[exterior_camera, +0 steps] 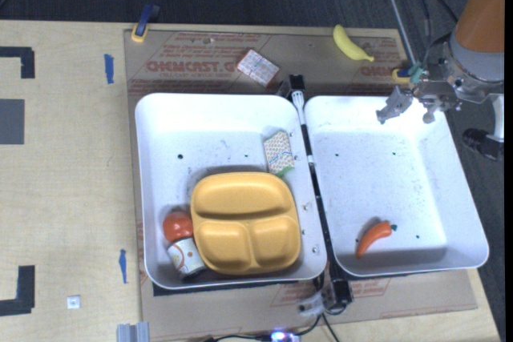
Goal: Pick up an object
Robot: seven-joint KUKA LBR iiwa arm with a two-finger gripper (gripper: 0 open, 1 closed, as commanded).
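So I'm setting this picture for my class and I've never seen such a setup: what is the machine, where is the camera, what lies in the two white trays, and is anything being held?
The camera sits above the bench, looking down at a slant. The machine is a robot arm reaching in from the right; its gripper hangs over the far edge of the right bin, with its fingers spread and nothing between them. That bin holds a toy carrot. The left bin holds a yellow divided tray, a small patterned packet and a red-topped toy. A toy banana lies on the cardboard behind the bins.
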